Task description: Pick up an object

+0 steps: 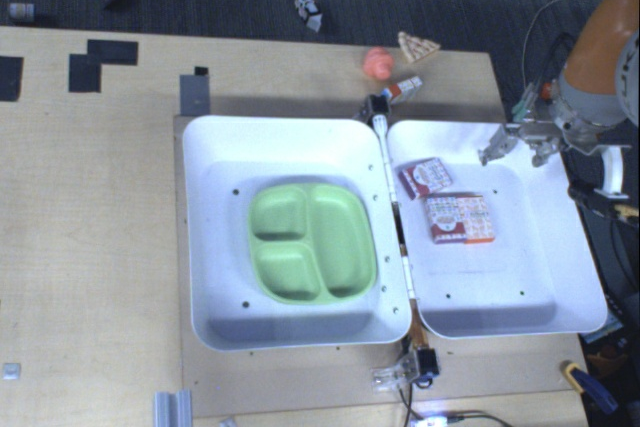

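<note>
Two flat packets lie in the right bin (560,300): a small red and white one (426,177) near the bin's left wall, and a larger red, white and green one (460,218) just below it. My gripper (517,151) hangs over the bin's upper right corner, to the right of both packets and apart from them. Its two fingers (493,150) stand spread open with nothing between them. The left bin (215,215) holds a light green divided plate (311,242).
On the bench behind the bins lie a pink ball (378,63), a pizza-slice toy (417,46) and a small marker-like item (399,92). Cables run along the right side near the arm. Small clutter lies on the dark floor beyond the bench.
</note>
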Tool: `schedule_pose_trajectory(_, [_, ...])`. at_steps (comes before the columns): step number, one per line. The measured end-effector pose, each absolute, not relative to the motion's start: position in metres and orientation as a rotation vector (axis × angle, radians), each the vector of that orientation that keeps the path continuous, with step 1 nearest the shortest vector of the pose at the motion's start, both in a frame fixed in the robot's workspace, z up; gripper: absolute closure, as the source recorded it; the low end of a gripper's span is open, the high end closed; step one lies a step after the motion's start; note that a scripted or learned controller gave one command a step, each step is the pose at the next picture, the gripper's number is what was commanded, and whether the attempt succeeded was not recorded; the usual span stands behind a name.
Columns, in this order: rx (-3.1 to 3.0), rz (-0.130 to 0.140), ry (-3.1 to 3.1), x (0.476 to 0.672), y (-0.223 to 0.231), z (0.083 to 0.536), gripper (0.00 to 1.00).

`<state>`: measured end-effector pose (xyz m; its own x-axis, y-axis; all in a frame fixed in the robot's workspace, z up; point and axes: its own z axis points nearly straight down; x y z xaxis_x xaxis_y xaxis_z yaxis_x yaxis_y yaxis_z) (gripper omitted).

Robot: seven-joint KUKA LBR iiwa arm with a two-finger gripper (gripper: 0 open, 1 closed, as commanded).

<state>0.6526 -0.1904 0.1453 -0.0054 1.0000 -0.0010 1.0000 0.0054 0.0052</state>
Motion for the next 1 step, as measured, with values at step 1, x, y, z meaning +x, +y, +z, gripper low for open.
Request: schedule_pose_trajectory(1, [2.213, 0.005, 2.225, 0.6379, -0.1463, 0.0855, 0.00])
